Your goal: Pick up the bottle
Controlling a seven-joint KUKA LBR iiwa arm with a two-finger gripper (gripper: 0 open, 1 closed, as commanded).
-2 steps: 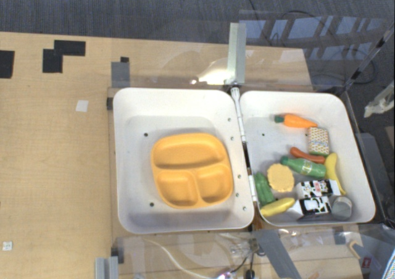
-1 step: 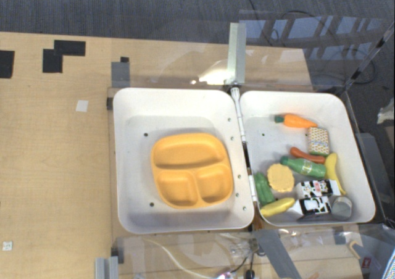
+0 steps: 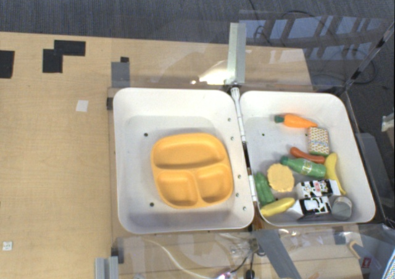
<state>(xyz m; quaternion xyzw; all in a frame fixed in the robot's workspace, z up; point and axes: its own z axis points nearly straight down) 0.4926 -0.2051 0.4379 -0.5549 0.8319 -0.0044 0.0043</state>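
A green bottle (image 3: 304, 167) with a yellow label lies on its side in the right bin (image 3: 265, 108), near that bin's middle front. Its neck points left toward a round yellow cracker-like piece (image 3: 280, 178). A red sausage-shaped item (image 3: 307, 155) lies just behind the bottle and a banana (image 3: 332, 169) just to its right.
The left bin (image 3: 133, 117) holds a yellow divided plate (image 3: 191, 169). The right bin also holds a carrot (image 3: 295, 121), a patterned box (image 3: 318, 140), a green pickle (image 3: 263, 189), a second banana (image 3: 278, 207), a black-and-white box (image 3: 315, 198) and a grey can (image 3: 341, 207).
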